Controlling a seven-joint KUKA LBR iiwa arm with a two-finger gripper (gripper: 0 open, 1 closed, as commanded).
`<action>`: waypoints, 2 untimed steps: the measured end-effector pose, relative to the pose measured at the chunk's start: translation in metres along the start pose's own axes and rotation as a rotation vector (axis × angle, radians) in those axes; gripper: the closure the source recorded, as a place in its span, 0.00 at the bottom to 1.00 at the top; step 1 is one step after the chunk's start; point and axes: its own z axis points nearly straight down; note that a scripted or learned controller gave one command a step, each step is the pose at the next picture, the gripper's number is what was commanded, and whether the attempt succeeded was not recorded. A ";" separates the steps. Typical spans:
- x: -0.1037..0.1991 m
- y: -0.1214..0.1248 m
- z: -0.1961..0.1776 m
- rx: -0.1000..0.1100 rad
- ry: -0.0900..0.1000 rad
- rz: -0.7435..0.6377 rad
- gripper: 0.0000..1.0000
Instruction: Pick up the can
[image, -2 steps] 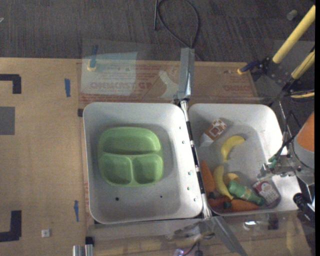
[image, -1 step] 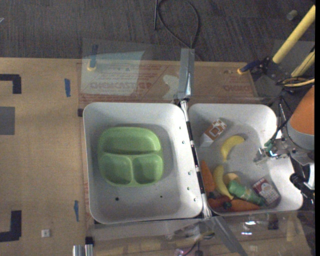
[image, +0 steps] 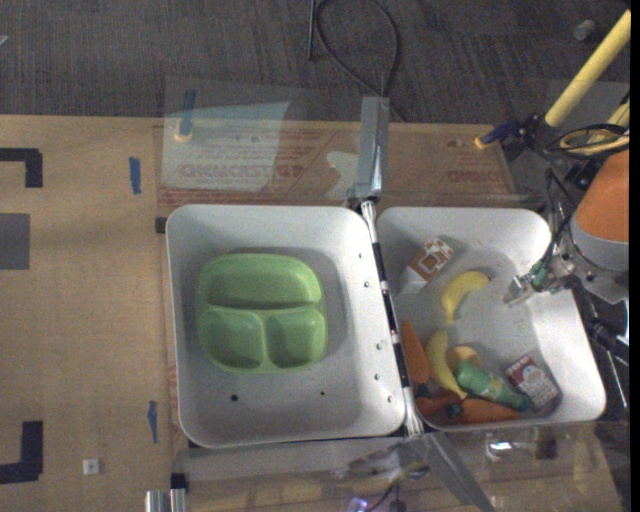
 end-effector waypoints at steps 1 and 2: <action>-0.012 0.037 -0.029 0.000 0.001 0.018 1.00; -0.008 0.034 -0.028 0.002 0.003 -0.171 1.00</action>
